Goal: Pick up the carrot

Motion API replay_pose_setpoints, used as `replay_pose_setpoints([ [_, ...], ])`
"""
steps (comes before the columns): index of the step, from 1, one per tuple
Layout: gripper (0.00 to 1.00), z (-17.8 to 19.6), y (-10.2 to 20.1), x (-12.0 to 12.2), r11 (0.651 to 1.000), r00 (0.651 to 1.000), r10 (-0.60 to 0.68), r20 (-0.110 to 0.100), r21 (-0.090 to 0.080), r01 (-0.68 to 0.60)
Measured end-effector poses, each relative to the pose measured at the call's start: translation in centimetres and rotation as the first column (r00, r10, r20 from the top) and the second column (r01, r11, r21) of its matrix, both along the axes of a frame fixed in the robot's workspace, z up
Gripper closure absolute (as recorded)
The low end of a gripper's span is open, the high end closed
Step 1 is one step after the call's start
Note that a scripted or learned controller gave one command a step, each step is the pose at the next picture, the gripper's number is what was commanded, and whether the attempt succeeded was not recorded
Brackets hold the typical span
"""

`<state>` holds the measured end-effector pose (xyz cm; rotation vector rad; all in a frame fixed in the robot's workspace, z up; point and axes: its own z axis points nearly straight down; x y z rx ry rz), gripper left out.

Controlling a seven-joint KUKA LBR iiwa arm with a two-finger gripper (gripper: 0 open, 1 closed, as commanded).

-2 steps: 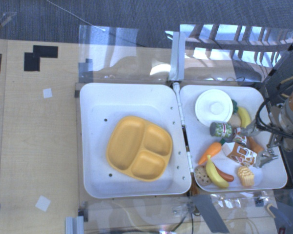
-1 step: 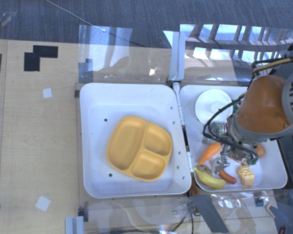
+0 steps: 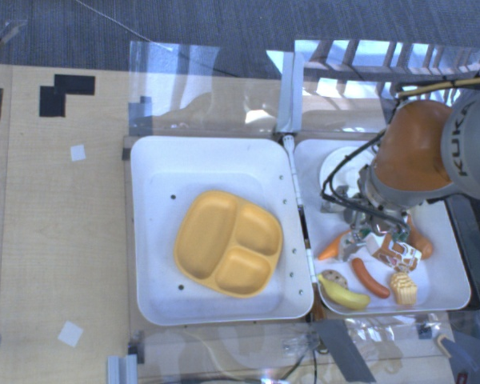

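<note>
Lying in the right bin (image 3: 461, 282), the carrot (image 3: 330, 249) shows as an orange taper near that bin's left wall, partly covered by the gripper (image 3: 360, 242), which hangs just beside it. Whether its jaws are spread or closed cannot be told. Toward the front edge lie a banana (image 3: 342, 290), a sausage (image 3: 370, 278) and a corn piece (image 3: 405, 288); a printed carton (image 3: 398, 254) sits close under the wrist. The left bin (image 3: 156, 214) carries a yellow divided plate (image 3: 228, 242). Judgement: the grasp should centre across the carrot's thicker part, clear of the wall and the carton, before any lift.
</note>
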<state>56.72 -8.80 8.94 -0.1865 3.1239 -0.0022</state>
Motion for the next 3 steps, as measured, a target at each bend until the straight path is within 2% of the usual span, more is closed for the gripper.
replay_pose_setpoints([
  [1, 0.0, 0.1, -0.2, -2.6, 1.0, 1.0, -0.021, 0.004, 0.0, 0.021],
  [2, 0.0, 0.3, 0.3, -5.9, 0.994, 0.994, -0.109, 0.014, 0.001, 0.109],
  [3, 0.0, 0.0, -0.2, -3.4, 0.952, 0.952, -0.305, -0.002, 0.003, 0.305],
])
